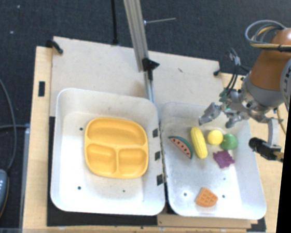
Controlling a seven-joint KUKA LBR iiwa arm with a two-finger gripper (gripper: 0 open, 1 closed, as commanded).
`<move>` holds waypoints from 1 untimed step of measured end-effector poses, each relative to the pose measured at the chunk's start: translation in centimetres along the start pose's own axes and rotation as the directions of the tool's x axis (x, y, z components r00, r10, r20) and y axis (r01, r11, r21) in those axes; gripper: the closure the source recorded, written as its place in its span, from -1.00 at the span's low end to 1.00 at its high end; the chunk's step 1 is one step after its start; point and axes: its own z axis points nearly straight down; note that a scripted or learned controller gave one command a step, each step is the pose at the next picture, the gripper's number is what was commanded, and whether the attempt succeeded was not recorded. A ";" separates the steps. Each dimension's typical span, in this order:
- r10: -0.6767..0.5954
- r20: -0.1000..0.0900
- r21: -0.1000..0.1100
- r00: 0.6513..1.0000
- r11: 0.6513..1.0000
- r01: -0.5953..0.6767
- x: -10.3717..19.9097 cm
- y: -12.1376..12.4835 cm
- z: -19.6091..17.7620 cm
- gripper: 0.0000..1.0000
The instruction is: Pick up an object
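The bench (104, 67) fills the middle of the frame, pale board with 2 white bins on it. The left bin (65, 182) sits centre-left and carries a yellow divided tray (116, 146) with 3 compartments. The right bin (240, 197) lies at right of centre and holds all the small items.

The arm (271, 65) comes in at the upper right, orange band over grey wrist. Its claw (221, 117) hangs over the upper part of the right bin with the fingers spread apart and nothing between them; it sits just above the cluster of toys and is apart from them.

The likely targets lie in the upper middle of the right bin. A yellow corn cob (199, 142) lies slanted, touching or just beside a yellow ball (215, 137), with a green ball (230, 142) beside that. A watermelon slice (181, 145) lies to the left, purple grapes (223, 159) lower right, and an orange waffle piece (206, 197) well apart near the bottom.

These look like light, hard plastic play food, probably smooth and somewhat slippery. The corn is nearest the claw and, judged by its shape, best taken across its narrow middle; the balls could roll away from a pinch. The crowding risks nudging neighbours.
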 end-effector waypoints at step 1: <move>0.000 0.000 0.000 1.000 1.000 0.000 0.0 0.0 0.0 -1.00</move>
